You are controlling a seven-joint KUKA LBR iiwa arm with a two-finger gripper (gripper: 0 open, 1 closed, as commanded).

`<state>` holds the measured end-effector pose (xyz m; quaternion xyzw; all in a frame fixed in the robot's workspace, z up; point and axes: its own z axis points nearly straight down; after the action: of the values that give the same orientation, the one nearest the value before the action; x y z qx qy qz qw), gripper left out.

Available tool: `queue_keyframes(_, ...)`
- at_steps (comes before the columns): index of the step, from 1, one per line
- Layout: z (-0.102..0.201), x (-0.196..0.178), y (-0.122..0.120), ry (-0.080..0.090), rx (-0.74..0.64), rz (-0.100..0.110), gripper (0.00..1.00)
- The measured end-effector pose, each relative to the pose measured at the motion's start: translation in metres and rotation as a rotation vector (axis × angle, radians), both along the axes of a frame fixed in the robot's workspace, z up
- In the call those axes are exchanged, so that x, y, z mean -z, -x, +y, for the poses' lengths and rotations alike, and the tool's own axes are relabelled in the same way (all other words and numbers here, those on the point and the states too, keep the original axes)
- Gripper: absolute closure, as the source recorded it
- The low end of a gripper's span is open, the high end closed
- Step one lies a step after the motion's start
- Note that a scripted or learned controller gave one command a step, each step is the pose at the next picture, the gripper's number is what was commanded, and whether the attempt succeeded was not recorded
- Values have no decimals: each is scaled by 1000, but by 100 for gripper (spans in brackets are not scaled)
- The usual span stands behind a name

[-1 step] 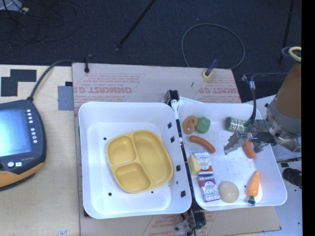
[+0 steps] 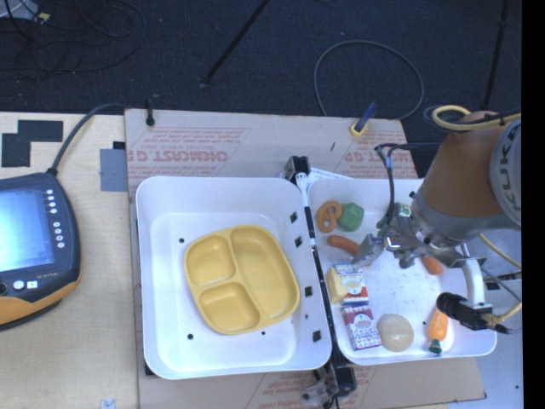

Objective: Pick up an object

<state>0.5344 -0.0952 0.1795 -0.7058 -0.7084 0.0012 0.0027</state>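
Pincer [image 2: 372, 247]: hovering low in your right white bin [image 2: 409, 348], grip state unreadable, nothing visibly held; nearest item, small orange-red sausage [image 2: 343, 244], lies just left, long axis pointing roughly toward it.

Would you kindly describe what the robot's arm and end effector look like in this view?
The arm is a thick rounded grey body with a wide orange band above the wrist and part of dark lettering on its side. The end effector is grey metal, with thin cables looping around the wrist.
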Motion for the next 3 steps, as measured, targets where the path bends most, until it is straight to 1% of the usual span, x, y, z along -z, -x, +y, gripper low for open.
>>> queue_keyframes(1,-1,86,-39,1,0,0,0)
queue_keyframes(2,12,92,-112,2,1,-9,0)
queue_keyframes(3,4,92,-41,0,5,1,0)
